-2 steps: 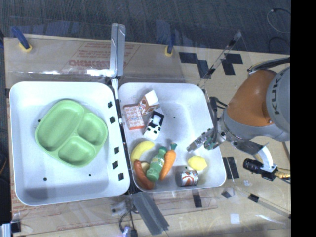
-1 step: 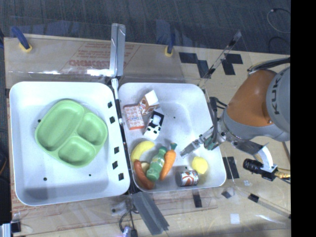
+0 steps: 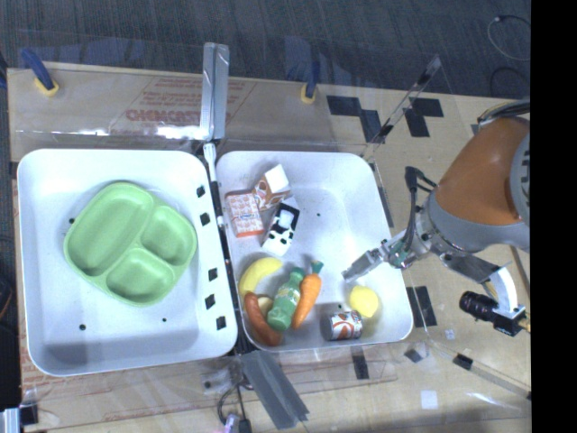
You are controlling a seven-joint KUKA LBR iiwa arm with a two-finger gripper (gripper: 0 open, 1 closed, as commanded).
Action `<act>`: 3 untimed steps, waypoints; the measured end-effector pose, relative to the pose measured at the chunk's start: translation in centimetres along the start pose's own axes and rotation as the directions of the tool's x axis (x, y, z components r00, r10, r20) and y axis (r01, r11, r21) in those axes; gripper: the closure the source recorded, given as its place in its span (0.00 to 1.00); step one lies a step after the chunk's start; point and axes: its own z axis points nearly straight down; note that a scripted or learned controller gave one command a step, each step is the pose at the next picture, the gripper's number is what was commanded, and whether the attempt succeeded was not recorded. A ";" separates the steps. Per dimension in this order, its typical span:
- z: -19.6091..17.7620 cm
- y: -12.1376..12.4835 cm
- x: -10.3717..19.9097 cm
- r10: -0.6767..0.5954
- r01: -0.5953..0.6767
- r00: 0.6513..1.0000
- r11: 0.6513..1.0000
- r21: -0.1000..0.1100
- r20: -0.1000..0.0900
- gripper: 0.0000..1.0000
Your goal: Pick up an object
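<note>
The right bin [image 3: 347,174] holds several toy foods. A yellow lemon [image 3: 363,301] and a small can [image 3: 343,325] lie near its front right corner. A carrot [image 3: 306,298], a green bottle [image 3: 287,301], a yellow banana [image 3: 261,273] and a brown sausage [image 3: 258,322] are bunched at the front. Three small cartons [image 3: 243,213] [image 3: 274,184] [image 3: 282,228] lie toward the back. My gripper [image 3: 368,262] hangs over the right side of this bin, just above the lemon, with nothing seen in it.
A green divided plate [image 3: 131,240] lies in the left bin [image 3: 54,332]. The arm's orange band [image 3: 487,174] sits beyond the right bin's right wall. A grey divider post [image 3: 215,88] stands behind the bins.
</note>
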 end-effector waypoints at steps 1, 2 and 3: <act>9.9 0.8 0.7 -0.083 0.083 0.997 0.997 0.000 -0.001 0.00; 10.9 2.8 7.6 -0.171 0.171 0.985 0.985 0.002 -0.004 0.00; 10.9 2.6 7.2 -0.029 0.029 1.000 1.000 0.001 0.000 0.00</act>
